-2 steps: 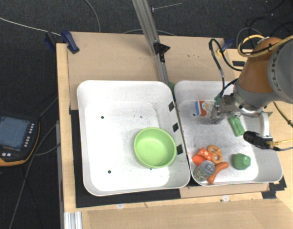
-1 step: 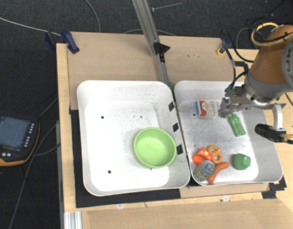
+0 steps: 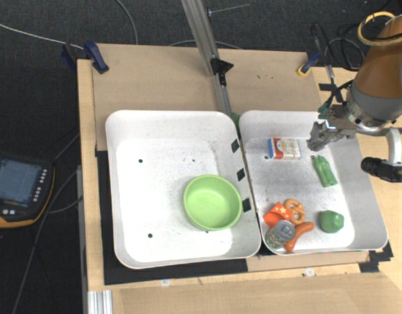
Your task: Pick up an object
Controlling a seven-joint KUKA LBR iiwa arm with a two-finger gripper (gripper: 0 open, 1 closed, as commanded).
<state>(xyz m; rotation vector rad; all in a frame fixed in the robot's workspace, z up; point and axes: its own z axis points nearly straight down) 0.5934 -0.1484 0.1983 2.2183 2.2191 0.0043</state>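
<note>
Teach pendant [image 3: 17,188] — blue clamps [image 3: 96,56]

I see the gripper [image 3: 321,136] in dark grey metal, below an arm [image 3: 377,77] that is grey with an orange band. Just left of the gripper lies a small carton [image 3: 283,149], white with blue and a red-orange patch. Directly under the gripper is a green bottle-like thing [image 3: 324,171]. Further below is a green round object [image 3: 331,222], and to its left an orange pretzel-patterned pack [image 3: 285,210], an orange carrot shape [image 3: 299,234] and a grey disc [image 3: 281,233], perhaps a lid. Far left sits a lime green bowl [image 3: 212,202]. Both bins [image 3: 155,142] are white with fine dark speckles.
</note>
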